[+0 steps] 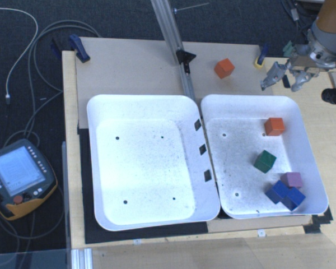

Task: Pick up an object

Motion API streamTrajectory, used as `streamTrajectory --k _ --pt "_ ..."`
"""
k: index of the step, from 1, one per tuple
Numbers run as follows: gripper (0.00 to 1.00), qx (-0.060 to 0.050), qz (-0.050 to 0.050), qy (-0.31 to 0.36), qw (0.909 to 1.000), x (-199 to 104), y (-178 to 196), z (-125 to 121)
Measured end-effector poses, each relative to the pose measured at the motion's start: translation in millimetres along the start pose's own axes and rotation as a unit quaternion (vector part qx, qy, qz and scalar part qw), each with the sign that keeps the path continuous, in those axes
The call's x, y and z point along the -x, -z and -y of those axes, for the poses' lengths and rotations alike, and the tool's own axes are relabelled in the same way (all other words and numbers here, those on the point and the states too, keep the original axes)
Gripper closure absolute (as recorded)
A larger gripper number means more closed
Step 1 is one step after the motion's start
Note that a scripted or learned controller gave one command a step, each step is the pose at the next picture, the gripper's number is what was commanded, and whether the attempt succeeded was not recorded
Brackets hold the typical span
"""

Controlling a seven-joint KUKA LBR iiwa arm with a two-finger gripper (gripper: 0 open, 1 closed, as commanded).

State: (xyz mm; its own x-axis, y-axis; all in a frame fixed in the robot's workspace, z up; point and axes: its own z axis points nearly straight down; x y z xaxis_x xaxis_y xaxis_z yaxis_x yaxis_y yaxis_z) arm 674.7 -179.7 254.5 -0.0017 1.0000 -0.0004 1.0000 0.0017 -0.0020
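Camera view, everything placed relative to the right bin (308, 144).

Gripper (283, 78) hangs above the bench just past the right bin's far rim, toward its right corner, not over the bin interior. Its fingers (269, 78) are spread apart with nothing between them. The grey arm with the orange band enters from the upper right.

Inside the right bin:
- orange cube (274, 126) near the far-right part of the floor
- green cube (265, 161) about mid-bin, nearer than the orange one and slightly left of it
- pink block (293, 179) toward the near-right corner
- blue block (285, 195) touching the pink one on its near side, close to the near rim; it looks like two blue pieces joined, can't tell for sure

Outside the right bin:
- another orange cube (224, 68) sits on the bare bench beyond the far rim, left of the gripper and well apart from it
- left bin (101, 111) butts against the right bin's left wall
- a metal post (168, 24) rises from the bench just beyond the seam between the two bins
- teach pendant (17, 175) lies on the floor far left, past the left bin, cables running to it
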Motion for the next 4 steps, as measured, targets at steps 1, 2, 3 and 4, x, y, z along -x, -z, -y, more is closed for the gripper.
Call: streamTrajectory --k 1,2,3,4 --pt "0.0 0.007 0.001 0.0 1.0 2.2 -131.1 23.7" --pt "0.0 0.009 0.003 -0.001 1.0 14.6 -146.5 79.8" --pt "0.0 -0.002 -0.002 -0.002 1.0 -3.3 -155.4 134.0" --pt "1.0 0.002 -0.001 -0.001 1.0 -3.0 -144.3 131.0"
